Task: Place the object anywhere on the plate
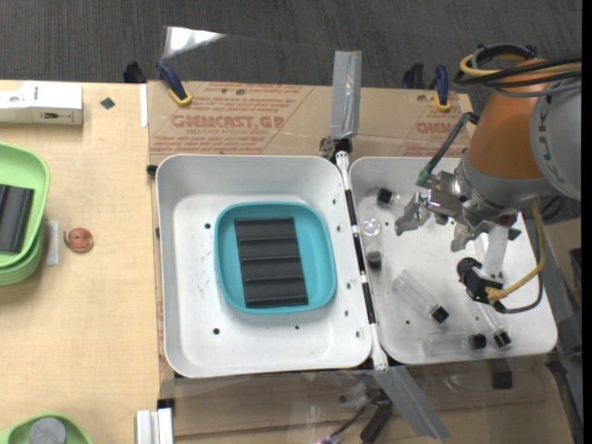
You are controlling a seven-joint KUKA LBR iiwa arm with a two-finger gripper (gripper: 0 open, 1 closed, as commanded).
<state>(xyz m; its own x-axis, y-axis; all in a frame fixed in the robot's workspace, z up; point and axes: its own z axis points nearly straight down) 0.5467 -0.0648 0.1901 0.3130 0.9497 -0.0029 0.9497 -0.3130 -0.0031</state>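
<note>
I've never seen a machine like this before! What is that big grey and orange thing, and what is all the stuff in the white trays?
That is a robot arm, seen by a camera looking down from above the bench. It reaches in from the right, and its grasping part, the end effector, hangs over the right white bin. I cannot tell whether it holds anything. Small dark pieces and some see-through bits lie in that bin. The left white bin holds a blue plate with a black ridged block on it. The robot's job is to put an object on the plate.
</note>
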